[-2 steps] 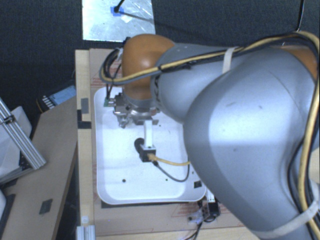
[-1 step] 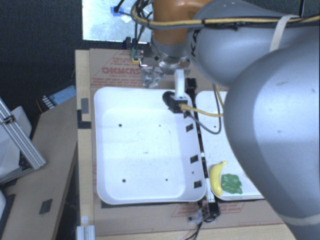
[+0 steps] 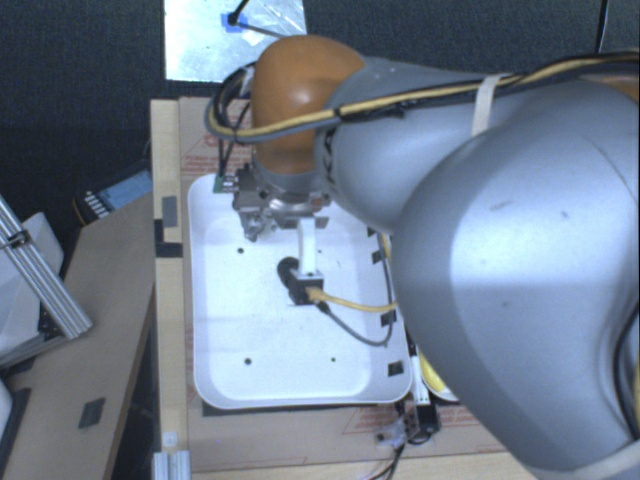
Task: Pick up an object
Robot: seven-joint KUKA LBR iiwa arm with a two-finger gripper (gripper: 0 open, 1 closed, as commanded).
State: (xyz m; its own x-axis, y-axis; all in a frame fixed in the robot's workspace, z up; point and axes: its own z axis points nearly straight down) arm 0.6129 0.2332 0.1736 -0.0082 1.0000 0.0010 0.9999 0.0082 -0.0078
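Low at the far left corner of the shallow white plastic bin, the grey metal two-finger gripper, released or clenched I cannot tell, may scrape the wall or grasp nothing.

Nothing can be read; red print on the cardboard under the bin is blurred.

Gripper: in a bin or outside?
Over a bin: the gripper sits above the white bin, near its far corner at view left. Below the rim or not: cannot tell.
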